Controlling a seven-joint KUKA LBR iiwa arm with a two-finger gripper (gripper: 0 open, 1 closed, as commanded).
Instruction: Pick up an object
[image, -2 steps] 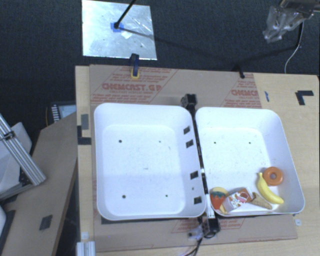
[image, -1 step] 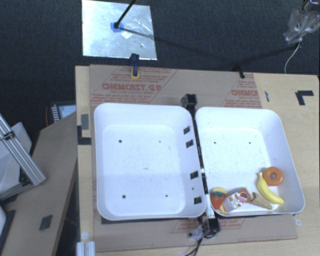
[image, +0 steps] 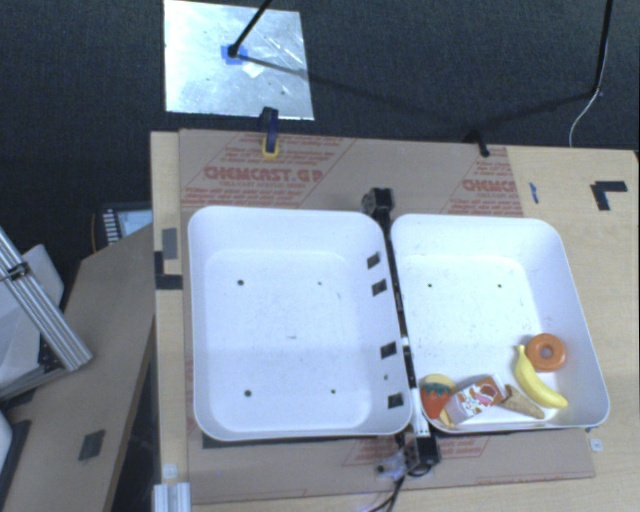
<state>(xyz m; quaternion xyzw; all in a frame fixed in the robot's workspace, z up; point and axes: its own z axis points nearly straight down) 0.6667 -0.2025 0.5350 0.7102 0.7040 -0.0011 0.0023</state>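
Note:
Several small toys lie along the near edge of the right bin (image: 540, 240). A yellow banana (image: 534, 381) curves at the near right corner, with an orange ring-shaped toy (image: 546, 351) just behind it. To their left sit a tan cone-like piece (image: 520, 402), a white and red packet (image: 474, 399) and a red and orange fruit-like toy (image: 436, 392) against the bin's left wall.
The left bin (image: 215, 400) sits beside the right one on a cardboard sheet (image: 300, 170) on the bench. A shiny metal plate (image: 238, 60) lies beyond the bench's far edge. A metal rail (image: 40, 310) slants at the far left.

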